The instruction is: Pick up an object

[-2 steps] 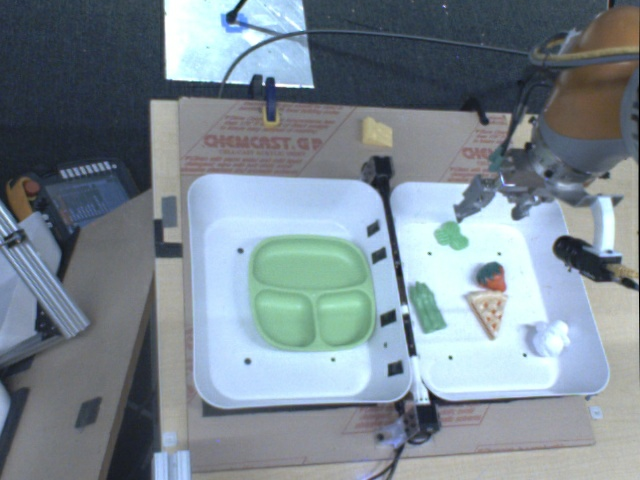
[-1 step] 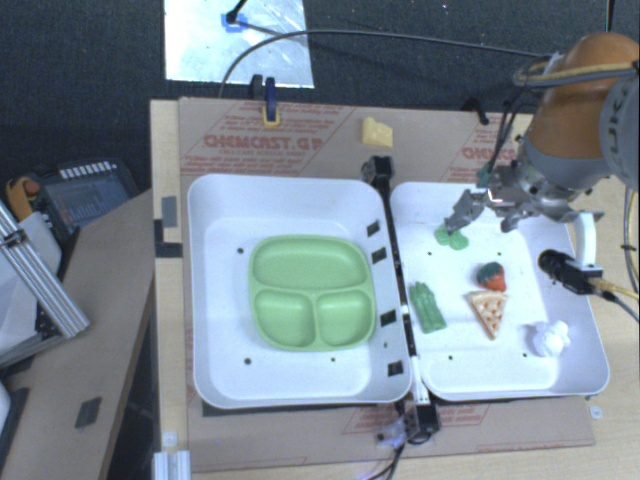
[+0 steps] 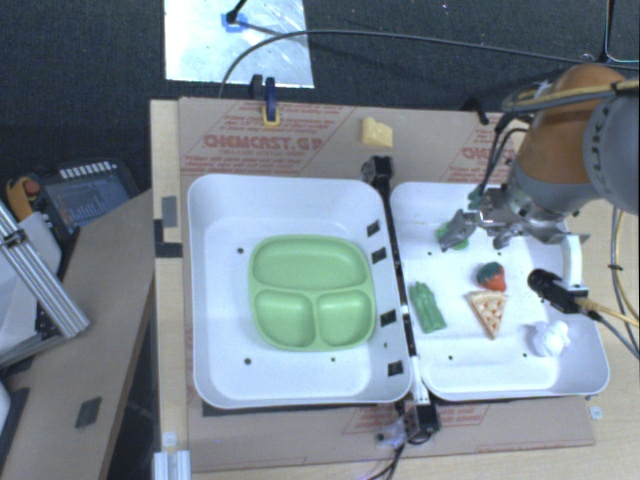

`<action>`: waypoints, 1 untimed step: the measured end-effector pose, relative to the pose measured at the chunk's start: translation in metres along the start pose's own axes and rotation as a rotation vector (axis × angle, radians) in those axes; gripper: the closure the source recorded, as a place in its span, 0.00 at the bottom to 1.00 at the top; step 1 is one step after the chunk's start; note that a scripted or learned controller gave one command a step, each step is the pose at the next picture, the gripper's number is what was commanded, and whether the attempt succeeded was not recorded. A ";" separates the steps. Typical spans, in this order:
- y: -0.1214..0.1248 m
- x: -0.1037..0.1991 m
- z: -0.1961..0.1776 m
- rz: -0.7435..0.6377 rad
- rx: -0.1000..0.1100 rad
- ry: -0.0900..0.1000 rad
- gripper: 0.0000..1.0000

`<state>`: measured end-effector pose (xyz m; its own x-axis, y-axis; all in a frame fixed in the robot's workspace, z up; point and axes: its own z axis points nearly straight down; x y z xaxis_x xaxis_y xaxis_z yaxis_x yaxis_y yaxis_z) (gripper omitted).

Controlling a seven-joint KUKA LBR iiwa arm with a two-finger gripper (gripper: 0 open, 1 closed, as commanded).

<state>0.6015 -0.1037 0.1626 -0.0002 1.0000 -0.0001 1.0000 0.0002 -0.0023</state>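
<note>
Nothing looks picked yet. Gripper [image 3: 462,230] hangs over the right bin [image 3: 440,368], and I cannot tell its state. Strawberry [image 3: 490,274], pizza slice [image 3: 488,313], green piece [image 3: 428,307] and white piece [image 3: 548,339] lie on the floor; descent and grasp remain.

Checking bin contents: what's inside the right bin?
In the right bin: green piece, pizza slice, red-and-green toy, white lump. The claw and arm cover the bin's back corner.

Bench [image 3: 170,298] bears 2 white bins [image 3: 210,268] and cardboard [image 3: 300,143].
</note>
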 end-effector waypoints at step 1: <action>0.002 0.004 0.042 -0.001 0.000 0.001 0.00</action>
<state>0.6032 -0.1001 0.1203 -0.0009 1.0000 0.0006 1.0000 0.0009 -0.0024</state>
